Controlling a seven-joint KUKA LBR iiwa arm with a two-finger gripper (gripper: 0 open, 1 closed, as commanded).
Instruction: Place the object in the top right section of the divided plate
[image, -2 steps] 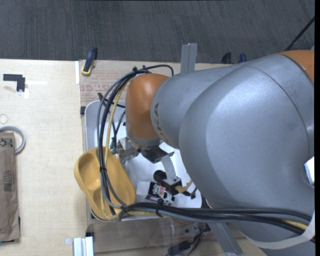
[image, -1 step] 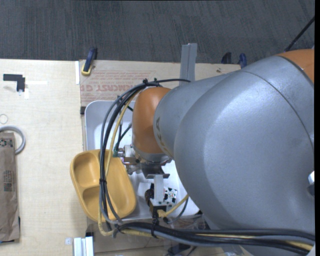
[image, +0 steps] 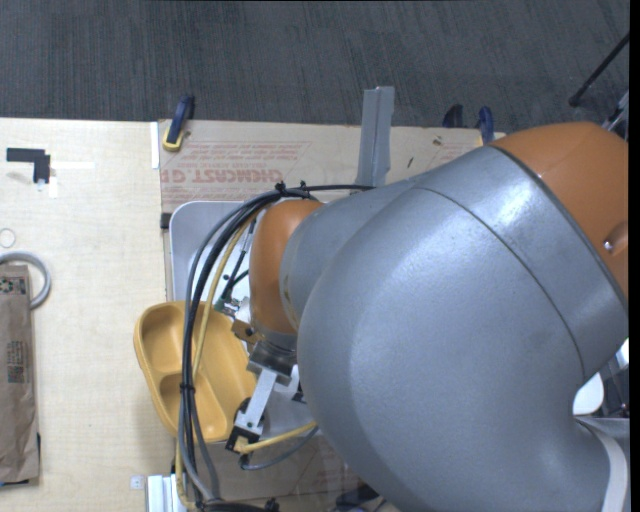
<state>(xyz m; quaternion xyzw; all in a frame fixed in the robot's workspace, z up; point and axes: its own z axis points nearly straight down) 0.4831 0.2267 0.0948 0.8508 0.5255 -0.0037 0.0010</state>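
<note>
arm (image: 450, 330) hides most of bin (image: 195, 225) | divided plate (image: 165, 365) left part looks open

From my remote seat I saw dark grey carpet (image: 300, 55) running across the top, beyond the bench. The bench top (image: 90, 290) was pale wood. A flattened cardboard sheet (image: 250, 160) with red print lay along its far edge, held by a blue and yellow clamp (image: 179, 122). A brown paper bag (image: 17, 370) lay at the left edge.
</note>
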